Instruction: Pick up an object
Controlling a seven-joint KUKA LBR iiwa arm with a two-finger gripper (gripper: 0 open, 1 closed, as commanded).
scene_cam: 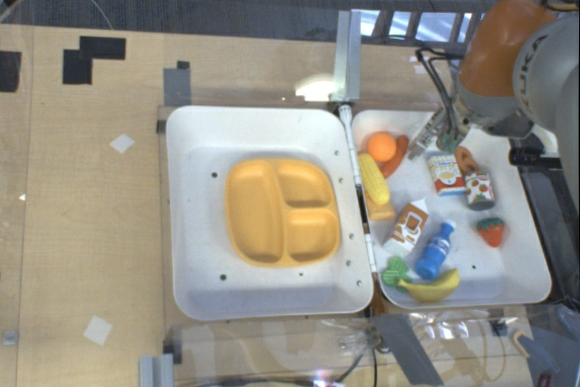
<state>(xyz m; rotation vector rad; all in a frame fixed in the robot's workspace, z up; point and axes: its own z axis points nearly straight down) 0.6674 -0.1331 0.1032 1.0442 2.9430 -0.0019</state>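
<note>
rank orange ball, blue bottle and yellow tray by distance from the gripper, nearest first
Measured from the gripper in the camera view:
1. orange ball, just left of it, right bin.
2. blue bottle, toward that bin's near edge.
3. yellow tray, left bin.

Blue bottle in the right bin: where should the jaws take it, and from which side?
Grip the blue bottle across its mid-body, coming straight down. It lies flat and tilted, cap up-right; close across its narrow width, since the banana touches its lower end.
</note>
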